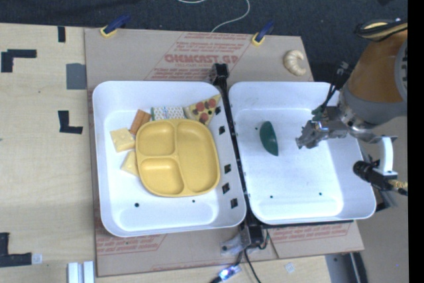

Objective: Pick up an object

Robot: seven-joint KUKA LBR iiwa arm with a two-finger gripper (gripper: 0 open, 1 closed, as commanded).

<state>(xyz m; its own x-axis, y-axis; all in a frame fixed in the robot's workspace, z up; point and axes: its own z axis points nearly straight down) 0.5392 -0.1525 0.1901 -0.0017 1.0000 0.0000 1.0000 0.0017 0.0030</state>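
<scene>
Spanning the lower part of the view, the bench (pixel 40 162) is light wood with black tape marks, and a cardboard sheet (pixel 192 53) printed in red lies on it beneath the two bins. The arm (pixel 377 76) enters from the right, grey and orange, reaching over the right bin's right rim.

Left bin (pixel 112 209): holds a yellow divided tray (pixel 177 157) with three compartments, lying flat near the centre. Tucked around the tray's upper and left edges are small flat pieces: a tan square (pixel 122 140), an orange-brown strip (pixel 140 121), a patterned card (pixel 167 113) and a patterned wedge (pixel 204 109) near the divider between bins.

Right bin (pixel 311 209): holds one dark green object (pixel 268 138), elongated and rounded, lying on the floor in the left half of the bin. Its long axis runs from upper left to lower right, narrower end toward the upper left.

End effector (pixel 309 137): hangs over the right bin's middle, right of the green object and apart from it. Dark, small in view; cannot tell how its jaws stand.

A beige lump (pixel 296 61) sits on the cardboard above the right bin. A white cable (pixel 212 0) loops across the dark floor at top.
</scene>
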